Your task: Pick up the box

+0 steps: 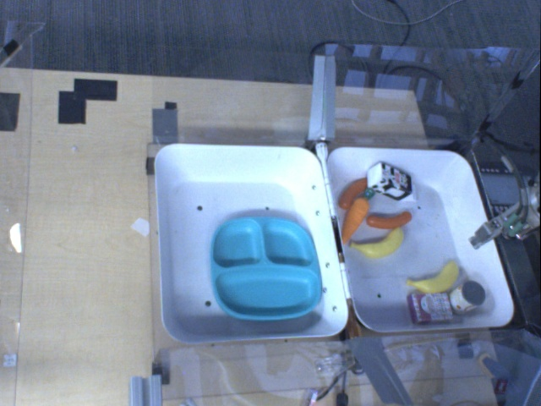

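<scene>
Box [390, 181] at right bin's [456, 164] far left, touching carrot [356, 216]; pincer [505, 225] (open or closed, cannot tell) well apart over right rim, likely to snag neighbouring carrot instead.

Gripper [507, 224] is seen at the right edge of the camera view as a small pale grey and metallic assembly. Faint green tints are noted on its body. A slim light grey finger [483, 236] is seen projecting from it. Finer detail is blurred.
</scene>
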Robot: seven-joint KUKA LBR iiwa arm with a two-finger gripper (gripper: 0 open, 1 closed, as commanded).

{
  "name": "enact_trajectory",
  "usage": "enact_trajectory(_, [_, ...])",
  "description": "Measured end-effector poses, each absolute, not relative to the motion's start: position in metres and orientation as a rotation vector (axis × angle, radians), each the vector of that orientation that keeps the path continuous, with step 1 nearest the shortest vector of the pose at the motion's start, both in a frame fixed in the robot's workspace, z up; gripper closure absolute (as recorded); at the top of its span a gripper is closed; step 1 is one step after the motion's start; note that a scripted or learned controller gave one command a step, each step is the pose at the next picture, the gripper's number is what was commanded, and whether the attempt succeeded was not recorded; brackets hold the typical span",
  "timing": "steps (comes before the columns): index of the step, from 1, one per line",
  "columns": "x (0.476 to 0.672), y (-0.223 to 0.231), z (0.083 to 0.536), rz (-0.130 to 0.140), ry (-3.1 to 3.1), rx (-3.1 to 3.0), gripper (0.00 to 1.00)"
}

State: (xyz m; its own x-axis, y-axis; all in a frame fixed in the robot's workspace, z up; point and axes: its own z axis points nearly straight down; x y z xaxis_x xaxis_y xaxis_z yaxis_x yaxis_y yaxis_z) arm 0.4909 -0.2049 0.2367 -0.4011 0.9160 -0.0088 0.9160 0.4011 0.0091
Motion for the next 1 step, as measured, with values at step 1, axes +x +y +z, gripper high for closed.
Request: enact_trajectory(1, [0.4932,-0.2043,0.2482,0.007,2.618,1.701,1.0])
